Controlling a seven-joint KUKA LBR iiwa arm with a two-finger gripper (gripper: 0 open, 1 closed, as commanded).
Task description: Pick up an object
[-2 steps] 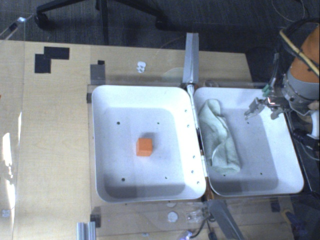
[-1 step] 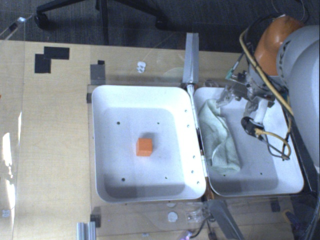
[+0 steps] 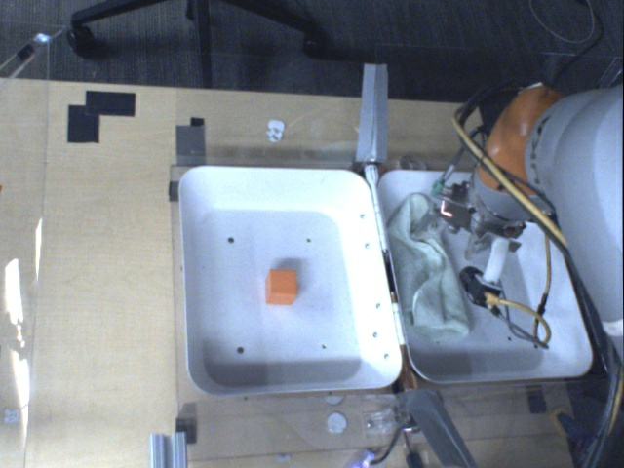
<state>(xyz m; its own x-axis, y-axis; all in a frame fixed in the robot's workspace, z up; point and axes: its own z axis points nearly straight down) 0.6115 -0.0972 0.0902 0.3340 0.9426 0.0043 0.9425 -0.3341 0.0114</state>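
Observation:
An orange cube (image 3: 282,287) lies near the middle of the left bin (image 3: 205,261). A crumpled pale green cloth (image 3: 425,271) lies along the left side of the right bin (image 3: 546,359). My gripper (image 3: 458,224) hangs over the right bin, just above the cloth's upper right part, close to it or touching it. The wrist body hides the gripper's tips.
A metal divider post (image 3: 372,115) stands behind the seam between the two bins. Black tape marks (image 3: 97,113) lie on the wooden bench at the far left. The arm's grey body (image 3: 585,164) covers the right bin's upper right.

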